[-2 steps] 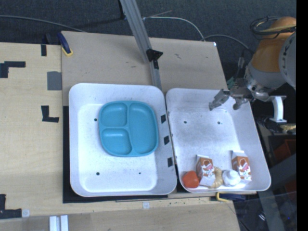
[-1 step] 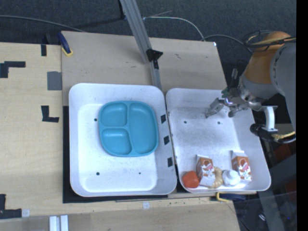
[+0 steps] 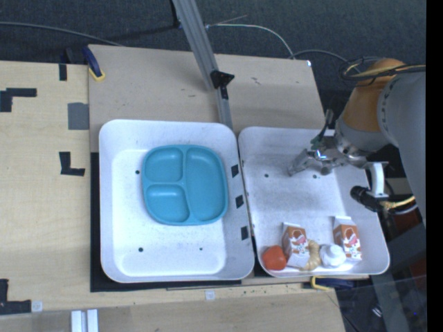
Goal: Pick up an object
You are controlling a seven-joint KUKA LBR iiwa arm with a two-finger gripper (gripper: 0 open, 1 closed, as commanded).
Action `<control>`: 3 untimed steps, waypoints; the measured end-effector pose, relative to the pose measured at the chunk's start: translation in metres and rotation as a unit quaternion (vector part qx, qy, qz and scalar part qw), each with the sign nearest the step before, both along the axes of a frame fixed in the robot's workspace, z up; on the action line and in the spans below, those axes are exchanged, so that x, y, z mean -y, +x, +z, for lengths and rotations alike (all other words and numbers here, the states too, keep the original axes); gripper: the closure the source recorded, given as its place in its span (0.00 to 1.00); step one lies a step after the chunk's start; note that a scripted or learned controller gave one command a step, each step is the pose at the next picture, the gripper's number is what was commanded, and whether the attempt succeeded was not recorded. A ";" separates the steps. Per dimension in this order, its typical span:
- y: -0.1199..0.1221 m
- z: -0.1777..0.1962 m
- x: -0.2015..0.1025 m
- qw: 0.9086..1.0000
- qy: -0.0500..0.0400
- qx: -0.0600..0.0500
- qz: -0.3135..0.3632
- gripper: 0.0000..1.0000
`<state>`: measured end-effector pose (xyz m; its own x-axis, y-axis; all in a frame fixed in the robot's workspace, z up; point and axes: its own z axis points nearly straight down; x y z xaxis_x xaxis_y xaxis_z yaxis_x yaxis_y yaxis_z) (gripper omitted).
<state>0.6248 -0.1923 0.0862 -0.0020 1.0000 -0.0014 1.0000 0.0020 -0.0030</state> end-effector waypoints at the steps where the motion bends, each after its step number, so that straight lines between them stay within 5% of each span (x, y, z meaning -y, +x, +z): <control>1: 0.001 0.012 -0.001 1.000 0.000 0.001 0.001 1.00; 3: -0.003 0.122 0.002 1.000 0.000 0.004 0.000 1.00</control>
<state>0.6222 -0.1940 0.2083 -0.0014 1.0000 -0.0015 1.0000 0.0014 0.0041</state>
